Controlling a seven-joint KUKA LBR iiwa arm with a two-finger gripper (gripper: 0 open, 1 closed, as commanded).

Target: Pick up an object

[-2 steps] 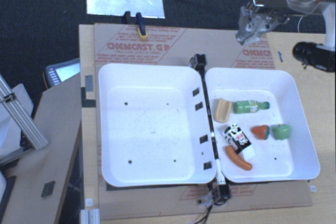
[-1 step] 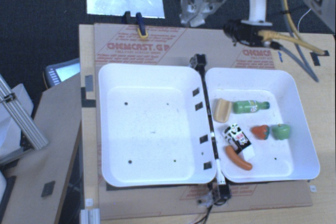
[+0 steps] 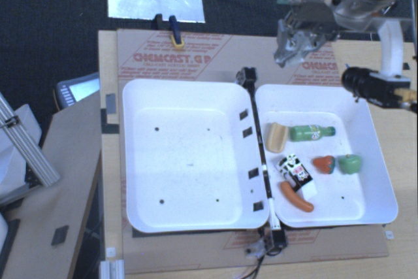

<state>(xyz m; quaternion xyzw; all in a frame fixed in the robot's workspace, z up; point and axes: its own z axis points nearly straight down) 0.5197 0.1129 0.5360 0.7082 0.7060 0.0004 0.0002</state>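
Camera view, right bin (image 3: 375, 140): green bottle (image 3: 311, 133), far middle, lying flat. I judge it light, rigid, slick; I'd grip across the body. Sausage (image 3: 297, 197), near side, looks soft. Gripper (image 3: 295, 49) hangs beyond the far rim, holding nothing; how wide its opening is, I cannot tell.

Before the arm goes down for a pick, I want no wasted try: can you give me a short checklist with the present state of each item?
1. Objects in the right bin: ok; green bottle, tan block, sausage, black-and-white toy and two small red and green pieces.
2. Gripper above the bin: not ok; it hangs beyond the far rim.
3. Gripper free of load: ok, nothing seen held.
4. Jaws open: cannot tell.
5. Room around the bottle: ok, it lies apart from its neighbours.
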